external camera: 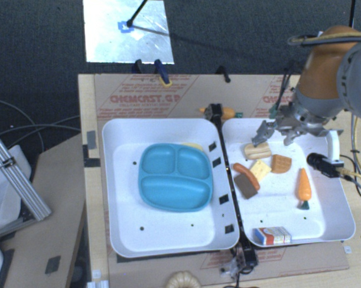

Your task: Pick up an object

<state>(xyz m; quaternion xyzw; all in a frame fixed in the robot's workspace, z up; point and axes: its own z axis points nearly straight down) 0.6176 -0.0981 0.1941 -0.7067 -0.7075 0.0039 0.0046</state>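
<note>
One fixed camera above the bench (pixel 137 89) looks down slantwise on both bins (pixel 120 190).

Two shallow white plastic bins (pixel 127 231) sit side by side. One holds a single blue compartment plate (pixel 174 176). The other holds one orange toy carrot (pixel 304 185), one small printed carton (pixel 272 236) and four bread-and-cheese-like toy pieces (pixel 257 151).

The arm (pixel 328 70) reaches from the right, pincer (pixel 276 135) spread open, angled downward.
</note>
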